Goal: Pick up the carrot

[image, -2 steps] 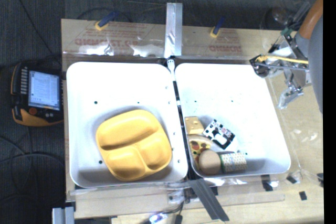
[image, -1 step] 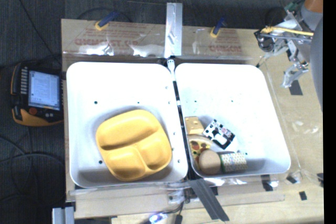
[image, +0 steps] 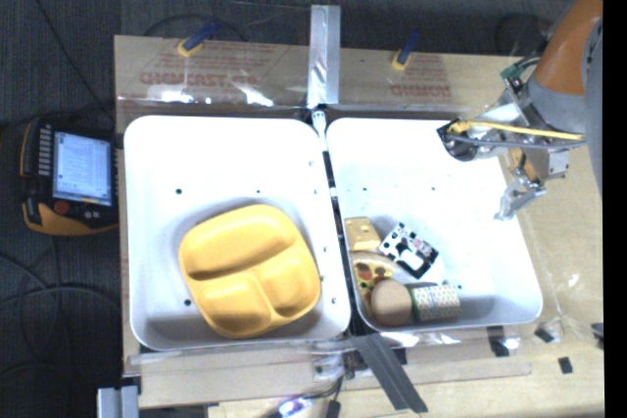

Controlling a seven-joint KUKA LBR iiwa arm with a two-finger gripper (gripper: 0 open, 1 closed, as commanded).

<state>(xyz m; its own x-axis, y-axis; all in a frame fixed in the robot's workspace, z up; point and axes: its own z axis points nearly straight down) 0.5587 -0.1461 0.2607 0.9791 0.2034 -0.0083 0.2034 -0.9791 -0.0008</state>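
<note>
The carrot [image: 368,267] seemed to be the small yellow-orange piece low in the right bin [image: 441,201], though it was too small and too crowded to be sure. It lay close against that bin's left wall, near the front left corner, hemmed in on all sides. A tan block [image: 360,232] sat just above it along the same wall. A brown rounded lump [image: 389,302] pressed in from below, by the front wall. A black-and-white patterned thing [image: 409,250] lay just to the right of it, and a green-and-white cylinder [image: 436,301] lay on its side along the front wall, touching the lump.

Beyond this heap, bare white floor ran across the upper half and the right side of the bin.

The gripper [image: 516,196] hung over the bin's right edge, in its upper part, well apart from the heap, with nothing seen in its grasp. Whether it was spread or pressed together could not be told.

In the left bin [image: 176,162] a yellow sectioned tray [image: 250,267] lay askew toward the front, near the shared wall. A handheld screen unit [image: 69,173] sat on the dark floor left of the bench.
</note>
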